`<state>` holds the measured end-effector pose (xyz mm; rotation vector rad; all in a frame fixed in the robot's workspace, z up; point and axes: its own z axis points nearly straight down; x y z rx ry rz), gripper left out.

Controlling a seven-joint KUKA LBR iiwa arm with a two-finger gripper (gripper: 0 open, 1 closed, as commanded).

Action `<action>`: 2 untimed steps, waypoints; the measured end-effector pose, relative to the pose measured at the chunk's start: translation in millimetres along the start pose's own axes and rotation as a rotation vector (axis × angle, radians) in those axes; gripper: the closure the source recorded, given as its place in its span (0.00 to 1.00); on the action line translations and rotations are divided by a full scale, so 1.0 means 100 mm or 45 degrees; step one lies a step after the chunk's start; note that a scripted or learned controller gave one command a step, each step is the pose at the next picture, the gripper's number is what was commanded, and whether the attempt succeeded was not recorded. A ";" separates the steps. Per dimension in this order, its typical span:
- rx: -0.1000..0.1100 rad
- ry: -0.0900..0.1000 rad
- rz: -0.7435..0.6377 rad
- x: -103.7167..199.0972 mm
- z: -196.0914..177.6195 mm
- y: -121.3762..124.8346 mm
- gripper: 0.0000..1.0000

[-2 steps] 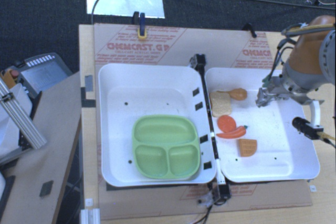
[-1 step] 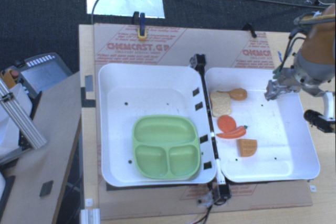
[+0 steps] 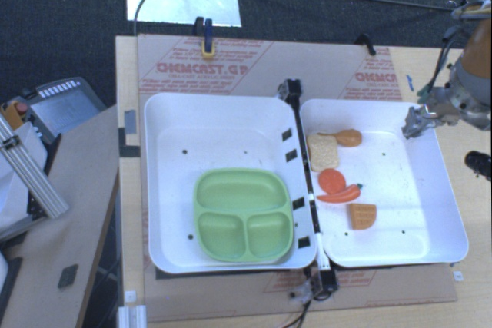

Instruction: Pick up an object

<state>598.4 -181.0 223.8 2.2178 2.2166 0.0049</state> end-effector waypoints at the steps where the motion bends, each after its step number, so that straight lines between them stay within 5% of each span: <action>1: 0.001 0.001 -0.005 0.00 -0.33 0.01 1.00; 2: 0.005 0.004 -0.012 0.51 -0.40 -0.08 1.00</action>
